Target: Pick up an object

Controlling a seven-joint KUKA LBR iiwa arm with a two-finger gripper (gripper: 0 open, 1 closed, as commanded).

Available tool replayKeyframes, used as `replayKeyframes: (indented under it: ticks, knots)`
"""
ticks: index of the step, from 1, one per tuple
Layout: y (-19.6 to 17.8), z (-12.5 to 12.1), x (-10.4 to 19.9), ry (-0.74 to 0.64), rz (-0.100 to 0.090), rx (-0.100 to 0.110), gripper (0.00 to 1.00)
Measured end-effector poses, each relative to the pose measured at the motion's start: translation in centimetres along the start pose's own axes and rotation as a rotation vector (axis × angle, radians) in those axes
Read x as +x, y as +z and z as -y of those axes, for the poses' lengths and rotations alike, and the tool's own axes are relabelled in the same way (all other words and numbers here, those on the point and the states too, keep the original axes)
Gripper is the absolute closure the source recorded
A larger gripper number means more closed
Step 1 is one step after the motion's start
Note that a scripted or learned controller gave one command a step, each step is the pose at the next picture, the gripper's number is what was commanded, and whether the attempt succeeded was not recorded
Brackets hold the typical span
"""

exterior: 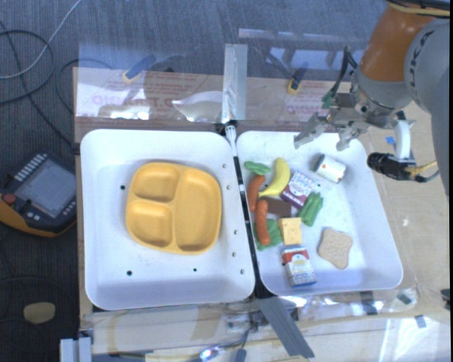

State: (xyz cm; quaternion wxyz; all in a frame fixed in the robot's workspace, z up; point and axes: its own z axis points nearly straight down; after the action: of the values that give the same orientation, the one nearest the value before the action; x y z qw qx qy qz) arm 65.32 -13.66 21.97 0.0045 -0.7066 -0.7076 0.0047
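Note:
My gripper (326, 136) hovers over the far edge of the right bin (377, 225), open, with nothing between its fingers (306, 135). Just below it lies a small white can with a red end (329, 168). Left of the can lie a banana (277, 178) and a purple packet (298, 188). Further toward the front are a green pod (312, 208), an orange carrot (254, 191), an orange sausage (262, 223), a yellow cheese block (291, 230), a bread slice (335, 247) and a small carton (298, 267).
The left bin (106, 225) holds a yellow divided plate (174, 206). A ridge between the bins (241, 202) separates them. A grey handheld pendant (38, 194) lies on the floor to the left. The arm (400, 44) rises at the upper right.

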Motion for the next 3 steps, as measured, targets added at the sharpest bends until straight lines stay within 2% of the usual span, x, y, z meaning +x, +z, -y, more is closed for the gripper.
replayKeyframes:
  ticks: [1, 2, 3]
  knots:
    - [12.8, -1.5, 2.4, -0.25, 0.002, -0.009, 0.0]
    - [12.2, -1.5, 2.5, -0.251, -0.001, -0.007, 1.0]
    - [4.0, -1.6, 5.4, -0.032, 0.001, -0.007, 1.0]
